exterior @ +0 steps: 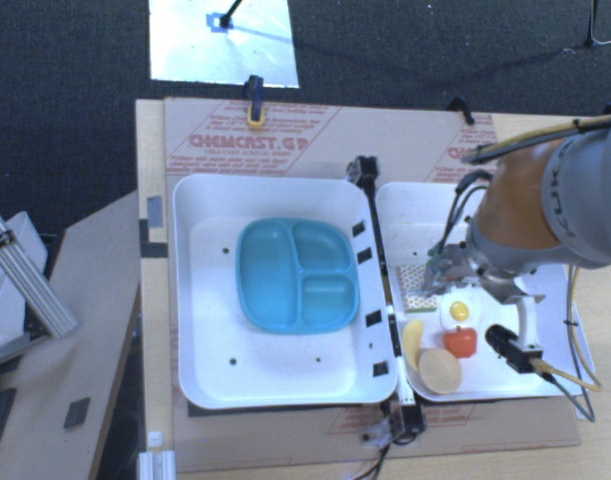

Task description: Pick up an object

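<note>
My pincer (440, 276), its state impossible to tell from this angle, hangs over the right bin (410, 208) above a checkered pad (415, 286), with the banana (413, 340) just below it, long axis running near-to-far beside the divider.

Bright, even overhead light; soft focus throughout.

The two white bins (200, 268) are nearly washed out, and the right one glares most around the arm (545, 208). A pale sheet (220, 28) at far left reflects light strongly against the dark floor. Shadows are faint and short, lying just under the bin rims and beside the blue tray (295, 273). Small items at near right look blurred and blocky, and printed lettering on the board (315, 133) is smeared.
</note>
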